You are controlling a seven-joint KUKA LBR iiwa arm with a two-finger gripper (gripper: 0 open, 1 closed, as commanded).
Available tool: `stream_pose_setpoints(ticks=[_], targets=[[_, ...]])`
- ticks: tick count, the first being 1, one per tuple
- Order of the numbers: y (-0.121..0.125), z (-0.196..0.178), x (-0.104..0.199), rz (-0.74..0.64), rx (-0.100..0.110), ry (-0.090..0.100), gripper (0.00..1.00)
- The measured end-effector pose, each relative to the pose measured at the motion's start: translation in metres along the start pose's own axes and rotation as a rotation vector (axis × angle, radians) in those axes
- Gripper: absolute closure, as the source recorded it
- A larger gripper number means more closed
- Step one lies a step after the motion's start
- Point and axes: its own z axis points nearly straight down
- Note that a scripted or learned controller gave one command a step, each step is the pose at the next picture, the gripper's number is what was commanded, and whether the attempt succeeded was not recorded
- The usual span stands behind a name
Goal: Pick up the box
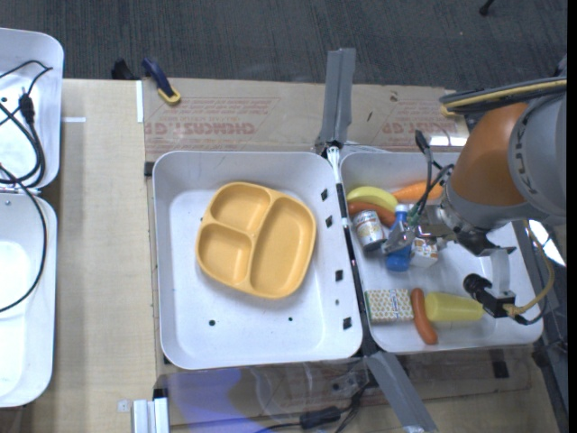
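Observation:
The box [389, 304] is small, pale and speckled, and lies flat at the front left of the right bin [527, 332]. My gripper [403, 240] hangs over the middle of that bin, behind the box and apart from it. It is low over a blue bottle [398, 260] and close to a metal can [368, 228]. The grey arm with its orange band [482, 156] comes in from the right.
A banana [371, 198] and a carrot [416, 190] lie at the back of the right bin. A red sausage [424, 316] and a yellow bottle [453, 308] lie right of the box. The left bin [171, 242] holds a yellow divided plate [256, 239].

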Motion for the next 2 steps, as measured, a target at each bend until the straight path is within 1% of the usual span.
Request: stream_pose_setpoints(ticks=[1, 2], targets=[[-0.063, 0.002, 0.015, 0.508, 0.008, 0.002, 0.0], [-0.059, -0.231, -0.002, 0.525, 0.014, -0.002, 0.0]])
